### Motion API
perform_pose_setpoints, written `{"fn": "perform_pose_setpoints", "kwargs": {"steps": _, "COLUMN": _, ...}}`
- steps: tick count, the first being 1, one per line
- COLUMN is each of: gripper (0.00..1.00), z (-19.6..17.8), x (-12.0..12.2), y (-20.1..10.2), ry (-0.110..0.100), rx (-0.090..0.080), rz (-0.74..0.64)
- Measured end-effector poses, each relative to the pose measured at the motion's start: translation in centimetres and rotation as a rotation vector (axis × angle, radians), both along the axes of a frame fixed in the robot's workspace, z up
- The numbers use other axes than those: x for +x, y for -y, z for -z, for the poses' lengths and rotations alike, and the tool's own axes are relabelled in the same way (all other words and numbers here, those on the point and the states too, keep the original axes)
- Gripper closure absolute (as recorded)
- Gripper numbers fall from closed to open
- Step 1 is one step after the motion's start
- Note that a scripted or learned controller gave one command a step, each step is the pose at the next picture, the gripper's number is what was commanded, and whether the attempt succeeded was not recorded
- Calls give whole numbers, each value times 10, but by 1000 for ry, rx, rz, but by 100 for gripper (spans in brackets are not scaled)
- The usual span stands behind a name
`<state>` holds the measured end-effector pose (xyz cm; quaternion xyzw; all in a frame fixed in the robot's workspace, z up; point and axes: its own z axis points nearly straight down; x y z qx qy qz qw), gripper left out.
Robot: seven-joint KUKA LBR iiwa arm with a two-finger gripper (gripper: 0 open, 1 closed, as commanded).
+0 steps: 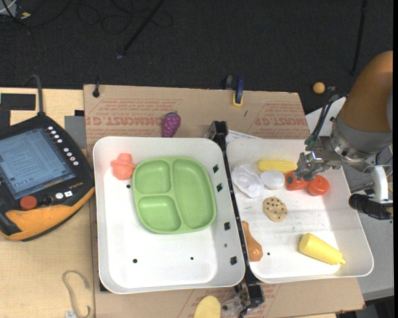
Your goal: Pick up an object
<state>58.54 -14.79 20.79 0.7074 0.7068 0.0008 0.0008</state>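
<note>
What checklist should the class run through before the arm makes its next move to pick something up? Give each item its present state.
1. Gripper is over the right bin: ok.
2. A target lies close by: ok, the red toy sits right beside the gripper.
3. Toy sits between the fingers: cannot tell, the gripper hides that spot.
4. Neighbours leave room: not ok, the yellow corn and the white piece lie close to the toy's left.
5. Other items are out of the way: ok, the cookie and yellow cone lie apart, nearer the front.
</note>
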Motion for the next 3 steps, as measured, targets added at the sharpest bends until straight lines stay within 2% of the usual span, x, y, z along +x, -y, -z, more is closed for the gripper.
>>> {"fn": "perform_pose_setpoints", "kwargs": {"steps": 1, "gripper": 100, "z": -21, "x": 0, "y": 2, "ry": -2, "rx": 0, "rz": 0}}
{"fn": "perform_pose_setpoints", "kwargs": {"steps": 2, "gripper": 100, "z": -10, "x": -9, "y": -48, "ry": -7, "rx": 2, "rz": -3}}
{"fn": "perform_pose_setpoints", "kwargs": {"steps": 3, "gripper": 100, "z": -22, "x": -27, "y": -90, "ry": -6, "rx": 3, "rz": -3}}
